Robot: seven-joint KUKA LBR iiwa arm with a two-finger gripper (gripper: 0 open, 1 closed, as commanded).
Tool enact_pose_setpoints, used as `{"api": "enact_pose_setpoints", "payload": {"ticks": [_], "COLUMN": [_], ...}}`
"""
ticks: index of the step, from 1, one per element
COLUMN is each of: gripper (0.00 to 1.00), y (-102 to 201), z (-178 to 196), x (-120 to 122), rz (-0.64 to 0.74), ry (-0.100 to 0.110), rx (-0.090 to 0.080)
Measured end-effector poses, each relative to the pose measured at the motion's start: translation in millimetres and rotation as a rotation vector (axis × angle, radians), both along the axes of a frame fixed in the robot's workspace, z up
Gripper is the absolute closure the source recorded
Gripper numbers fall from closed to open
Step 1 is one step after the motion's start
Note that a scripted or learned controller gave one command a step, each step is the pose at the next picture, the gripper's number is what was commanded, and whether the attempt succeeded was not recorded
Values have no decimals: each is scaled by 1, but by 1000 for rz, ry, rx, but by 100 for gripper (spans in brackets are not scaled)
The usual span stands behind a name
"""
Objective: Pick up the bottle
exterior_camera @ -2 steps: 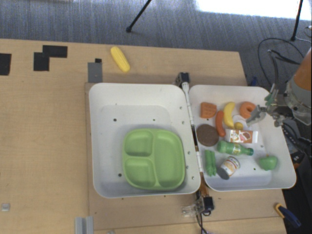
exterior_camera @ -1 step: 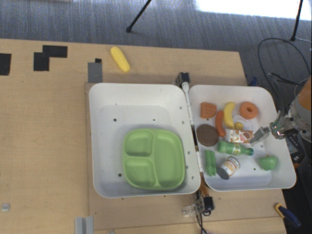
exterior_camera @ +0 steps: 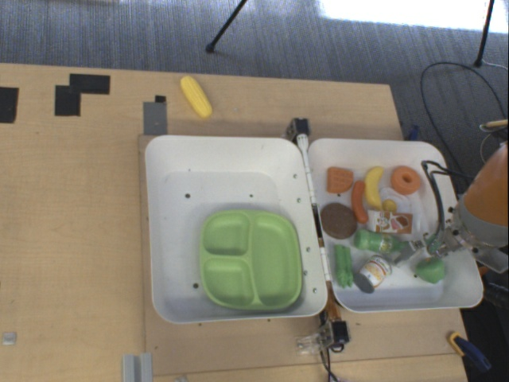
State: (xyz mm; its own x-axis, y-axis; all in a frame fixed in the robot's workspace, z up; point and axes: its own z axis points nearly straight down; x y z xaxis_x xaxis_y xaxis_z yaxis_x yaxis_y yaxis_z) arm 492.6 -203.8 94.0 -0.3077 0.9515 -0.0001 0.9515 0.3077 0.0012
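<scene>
One green bottle [exterior_camera: 376,241] half-buried among toy food [exterior_camera: 368,197].

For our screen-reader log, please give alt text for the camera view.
The gripper hovers low in the right bin beside a green bottle lying among toy food. The left bin holds a green divided plate.

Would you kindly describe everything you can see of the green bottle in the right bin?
The green bottle lies on its side near the middle of the right bin, its length running roughly left to right. It looks like translucent green plastic; its cap end is too blurred to tell. Above it sits a small red-and-white packet, at its upper left a brown round patty, and below it a small can on its side. The gripper sits to its right; whether they touch is unclear.
</scene>
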Motion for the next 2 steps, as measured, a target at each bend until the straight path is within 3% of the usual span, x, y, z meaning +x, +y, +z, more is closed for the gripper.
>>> {"api": "enact_pose_setpoints", "payload": {"ticks": [2], "gripper": [0], "y": [33], "z": [-6], "x": [0], "rz": [864], "ry": [-14], "rx": [-13]}}
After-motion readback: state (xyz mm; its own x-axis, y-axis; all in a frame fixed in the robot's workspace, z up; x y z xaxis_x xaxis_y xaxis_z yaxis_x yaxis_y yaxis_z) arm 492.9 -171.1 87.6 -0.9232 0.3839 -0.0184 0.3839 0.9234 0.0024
